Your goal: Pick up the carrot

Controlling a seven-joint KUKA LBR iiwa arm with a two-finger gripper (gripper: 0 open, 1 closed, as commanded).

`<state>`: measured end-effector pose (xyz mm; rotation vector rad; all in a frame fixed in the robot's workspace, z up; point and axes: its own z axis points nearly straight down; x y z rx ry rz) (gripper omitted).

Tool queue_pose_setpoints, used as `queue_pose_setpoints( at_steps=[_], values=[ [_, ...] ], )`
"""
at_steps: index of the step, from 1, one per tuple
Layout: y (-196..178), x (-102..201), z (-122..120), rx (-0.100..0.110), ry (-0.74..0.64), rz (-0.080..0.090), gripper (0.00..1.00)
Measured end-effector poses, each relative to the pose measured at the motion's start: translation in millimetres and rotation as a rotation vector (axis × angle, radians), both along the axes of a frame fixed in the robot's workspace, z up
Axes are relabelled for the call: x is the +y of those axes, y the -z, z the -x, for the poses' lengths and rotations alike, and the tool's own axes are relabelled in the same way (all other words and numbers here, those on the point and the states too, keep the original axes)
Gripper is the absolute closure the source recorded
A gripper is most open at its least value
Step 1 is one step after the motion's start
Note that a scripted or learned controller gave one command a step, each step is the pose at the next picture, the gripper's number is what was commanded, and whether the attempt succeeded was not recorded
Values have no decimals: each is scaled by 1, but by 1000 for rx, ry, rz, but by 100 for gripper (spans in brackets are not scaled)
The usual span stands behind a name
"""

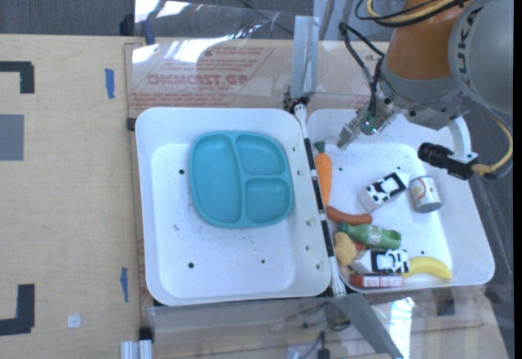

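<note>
The counter (65, 186) was pale wood with a few blue tape marks, and it carried two shallow white bins side by side under the slanted camera. In the left bin (163, 268) I saw a teal divided plate (241, 179) and nothing else of interest. The right bin (465, 219) was crowded: a small black-and-white carton (385, 189), a metal can (424, 193), a banana (430, 269), a green vegetable (372, 236) and some other toy foods near its front left corner.

The carrot (325, 175) lay in the right bin, just beside the wall that divides the two bins, toward the far side. Its long axis ran from far to near, almost parallel to that wall, with the green top at the far end.

The arm came in from the right, and the jaws (361, 128) hung above the far part of the right bin. From my screen I could not tell whether they were open or closed; I saw nothing between them. The carrot lay to the left of them and a little nearer to the camera, quite close. In my judgement the next move needed a short shift left and a descent, with the jaws closing across the thin width of the carrot. The wall so close beside it could block one finger.
</note>
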<state>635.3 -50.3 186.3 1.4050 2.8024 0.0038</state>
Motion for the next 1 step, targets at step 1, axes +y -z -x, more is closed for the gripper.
queue_pose_setpoints(
  at_steps=[1],
  values=[
    [96, -52, 0, -5, -14, 1, 100]
  ],
)
